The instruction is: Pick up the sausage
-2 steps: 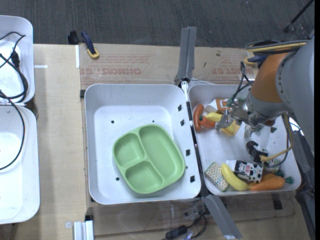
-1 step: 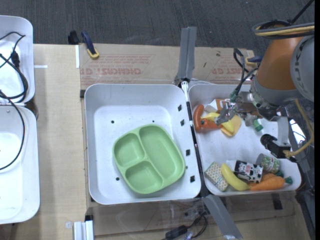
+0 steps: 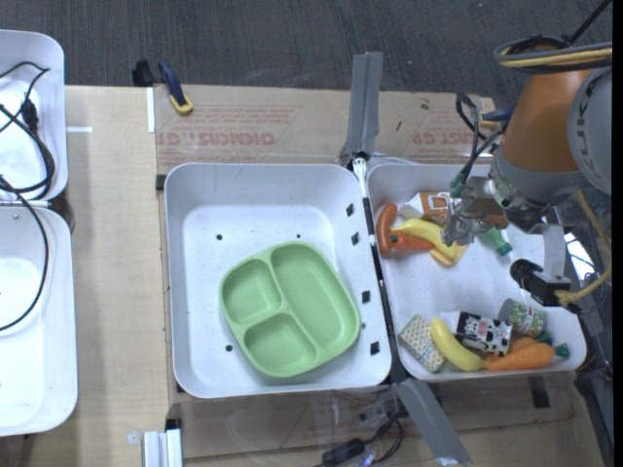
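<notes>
So far nothing is lifted, as I read it. My tool hangs low in the right bin, over the cluster of toy food at its upper left, and whether it is clenched or released I cannot tell from this slanted overhead look; the wrist and cabling crowd that spot.

The sausage I take to be the reddish-orange piece lying against the bin's left wall, just beside a yellow banana that curves over toward the tool. Both rest on the bin floor, and I see nothing held. The tool sits nearer the banana's right end than the sausage, so I judge the approach is made but the grasp is not.

Lower in the same bin lie a second banana, a carrot and a small cow-patterned box, well apart from the target. The left bin holds a green divided plate.

What is left: centre on the sausage, close, lift.
</notes>
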Motion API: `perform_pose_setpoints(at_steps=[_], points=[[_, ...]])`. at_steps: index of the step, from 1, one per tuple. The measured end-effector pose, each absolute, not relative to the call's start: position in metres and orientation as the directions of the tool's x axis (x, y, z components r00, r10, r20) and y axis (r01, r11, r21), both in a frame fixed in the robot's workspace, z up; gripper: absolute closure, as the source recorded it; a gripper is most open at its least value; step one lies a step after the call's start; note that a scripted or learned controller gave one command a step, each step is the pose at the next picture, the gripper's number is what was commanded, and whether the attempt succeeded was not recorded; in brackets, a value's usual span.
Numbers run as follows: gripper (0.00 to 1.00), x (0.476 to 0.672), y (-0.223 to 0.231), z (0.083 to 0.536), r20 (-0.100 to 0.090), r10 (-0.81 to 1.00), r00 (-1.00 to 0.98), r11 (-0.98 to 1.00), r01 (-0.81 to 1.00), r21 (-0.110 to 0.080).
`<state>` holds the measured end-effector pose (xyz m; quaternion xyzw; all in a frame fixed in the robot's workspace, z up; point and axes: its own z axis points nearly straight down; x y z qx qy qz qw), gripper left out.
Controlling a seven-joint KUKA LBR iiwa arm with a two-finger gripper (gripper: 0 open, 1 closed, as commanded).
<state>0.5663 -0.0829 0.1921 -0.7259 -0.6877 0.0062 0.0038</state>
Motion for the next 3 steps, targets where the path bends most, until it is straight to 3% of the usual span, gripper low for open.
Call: perform_pose_setpoints(at_steps=[1, 2, 3], points=[[0.0, 0.566, -0.083, 0.192, -0.004, 0.999, 0.054, -0.054, 0.998, -0.014], [0.0, 0.615, -0.054, 0.187, -0.002, 1.0, -0.013, 0.013, 1.0, -0.006], [0.0, 0.626, -0.012, 0.187, -0.001, 0.983, -0.182, 0.182, 0.983, -0.005]])
